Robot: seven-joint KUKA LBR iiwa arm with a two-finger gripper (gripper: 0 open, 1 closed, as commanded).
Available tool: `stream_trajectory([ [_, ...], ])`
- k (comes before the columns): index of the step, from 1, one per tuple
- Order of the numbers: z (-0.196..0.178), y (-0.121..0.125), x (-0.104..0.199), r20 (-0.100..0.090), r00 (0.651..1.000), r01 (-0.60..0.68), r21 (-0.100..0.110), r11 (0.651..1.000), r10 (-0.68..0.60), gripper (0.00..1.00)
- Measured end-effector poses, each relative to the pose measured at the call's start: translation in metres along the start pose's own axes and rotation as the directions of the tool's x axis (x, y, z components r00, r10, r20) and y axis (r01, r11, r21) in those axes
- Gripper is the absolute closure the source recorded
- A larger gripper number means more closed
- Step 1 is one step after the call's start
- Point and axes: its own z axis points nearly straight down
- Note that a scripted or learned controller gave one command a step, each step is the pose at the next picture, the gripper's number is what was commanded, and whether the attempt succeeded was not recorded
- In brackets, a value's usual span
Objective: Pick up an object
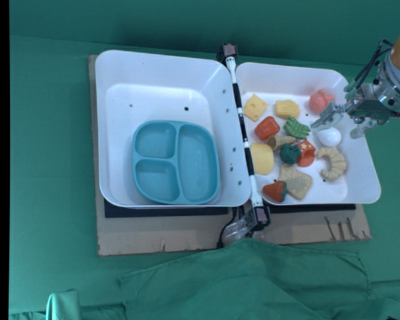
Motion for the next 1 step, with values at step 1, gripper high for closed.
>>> stream_trajectory([
  [1, 0.0000, 0.0000, 0.0000, 0.000, 1.000, 0.000, 0.000, 1.000, 0.000, 0.00],
])
